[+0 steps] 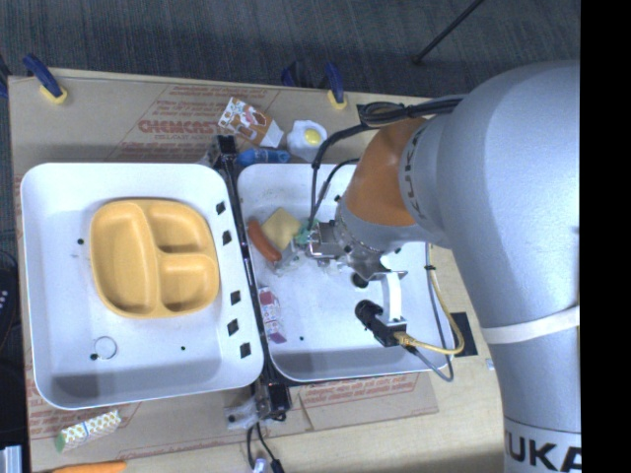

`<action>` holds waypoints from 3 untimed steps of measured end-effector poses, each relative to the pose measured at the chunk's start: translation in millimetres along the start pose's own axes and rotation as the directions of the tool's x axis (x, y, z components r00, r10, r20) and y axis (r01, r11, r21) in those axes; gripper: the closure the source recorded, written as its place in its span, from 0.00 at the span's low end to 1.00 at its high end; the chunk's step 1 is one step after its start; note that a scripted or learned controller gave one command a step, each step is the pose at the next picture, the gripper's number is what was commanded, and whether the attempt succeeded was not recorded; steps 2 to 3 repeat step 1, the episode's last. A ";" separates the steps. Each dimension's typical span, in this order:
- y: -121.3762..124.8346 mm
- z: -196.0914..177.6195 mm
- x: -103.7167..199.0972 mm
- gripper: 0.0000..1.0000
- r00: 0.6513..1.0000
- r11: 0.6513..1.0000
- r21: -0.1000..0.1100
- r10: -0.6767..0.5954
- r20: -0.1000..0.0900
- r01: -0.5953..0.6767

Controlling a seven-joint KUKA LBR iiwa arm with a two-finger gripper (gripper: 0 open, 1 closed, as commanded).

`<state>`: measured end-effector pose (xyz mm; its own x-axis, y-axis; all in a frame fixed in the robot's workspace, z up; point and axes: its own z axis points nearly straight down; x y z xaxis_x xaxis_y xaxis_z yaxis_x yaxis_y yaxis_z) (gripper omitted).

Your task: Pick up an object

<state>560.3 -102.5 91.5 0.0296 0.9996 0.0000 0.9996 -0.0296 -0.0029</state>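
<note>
In the right bin [325,348], near its upper left corner, lie a pale yellow block [280,227] and an orange-red stick-shaped item [263,241]. A small clear item [285,261] lies just below them. My gripper [307,241] hangs low over this cluster, right beside the yellow block, and the wrist with its orange band [380,180] covers much of it. I see nothing clearly lifted between the gripper's tips.
The left bin [49,264] holds a yellow divided tray [153,254]. On the bench behind the bins lie a small printed packet [243,119], a white and yellow item [308,136] and a blue piece [262,156]. A cable [434,348] loops along the right bin's right side.
</note>
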 end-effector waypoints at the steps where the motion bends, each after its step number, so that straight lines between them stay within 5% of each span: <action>1: 21.8 -0.2 8.1 0.00 1.000 1.000 0.000 -0.008 -0.001 0.008; 3: 21.8 -0.2 8.1 0.00 1.000 1.000 0.000 -0.008 -0.001 0.008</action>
